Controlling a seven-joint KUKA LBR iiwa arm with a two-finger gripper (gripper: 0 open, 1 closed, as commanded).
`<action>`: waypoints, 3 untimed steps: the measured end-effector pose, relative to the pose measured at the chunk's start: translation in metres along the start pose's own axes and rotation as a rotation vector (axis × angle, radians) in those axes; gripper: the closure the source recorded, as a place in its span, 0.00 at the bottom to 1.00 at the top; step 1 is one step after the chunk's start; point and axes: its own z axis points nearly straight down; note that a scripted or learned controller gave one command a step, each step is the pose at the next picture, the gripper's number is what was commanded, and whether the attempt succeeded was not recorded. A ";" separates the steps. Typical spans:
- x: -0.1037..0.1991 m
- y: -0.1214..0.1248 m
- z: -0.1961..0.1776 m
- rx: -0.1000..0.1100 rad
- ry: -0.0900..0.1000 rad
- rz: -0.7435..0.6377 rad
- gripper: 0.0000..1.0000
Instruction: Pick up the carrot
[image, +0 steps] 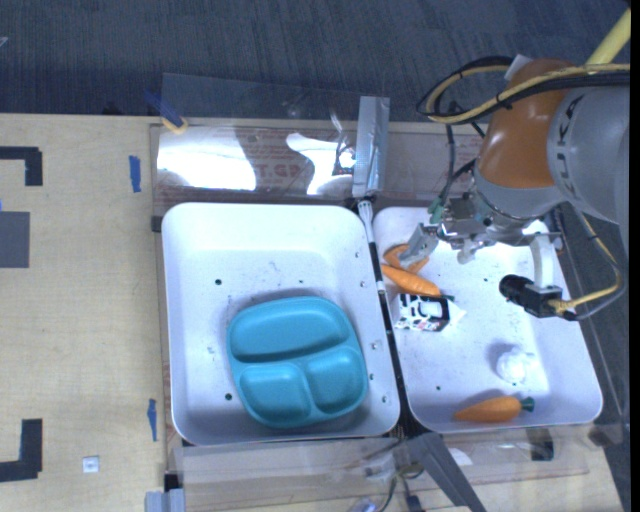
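In the right bin (560, 340), one carrot (410, 281) lies against the left wall, and a second orange piece (399, 255) sits just behind it. Another carrot (488, 408) with a green top rests near the front wall. My gripper (445, 244) hangs over the bin's back left part, just right of and above the left-hand carrot. It is open, with nothing between its fingers. Its left finger (423, 243) stands close to the orange piece.
A black-and-white patterned item (425, 313) lies just in front of the left-hand carrot. A small white object (512, 366) sits toward the front right. The left bin (200, 260) holds a blue divided plate (296, 356).
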 end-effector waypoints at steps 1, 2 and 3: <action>-0.047 -0.012 0.081 0.005 0.004 -0.218 0.00; -0.045 -0.012 0.074 0.008 0.005 -0.219 1.00; -0.045 -0.012 0.074 0.008 0.005 -0.219 0.00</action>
